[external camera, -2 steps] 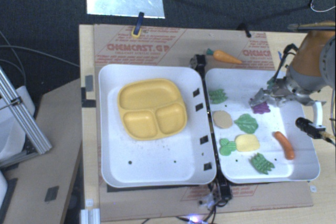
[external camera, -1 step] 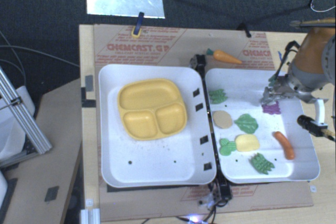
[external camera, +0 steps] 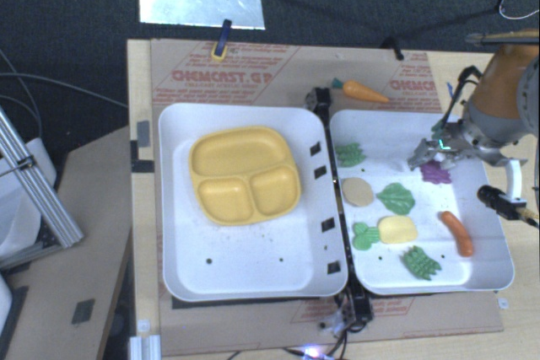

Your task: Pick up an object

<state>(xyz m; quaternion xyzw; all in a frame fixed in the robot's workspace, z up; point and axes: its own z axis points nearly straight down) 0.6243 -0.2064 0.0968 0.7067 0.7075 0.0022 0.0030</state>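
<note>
Nothing is being held yet: the two-finger gripper (external camera: 430, 154), fingers apart, is hovering at ten o'clock of the small purple plastic leaf (external camera: 435, 174).

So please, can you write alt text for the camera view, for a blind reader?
A grey arm's gripper hovers over a purple toy in the right white bin, among plastic toy foods. The left white bin holds a yellow divided tray.
</note>
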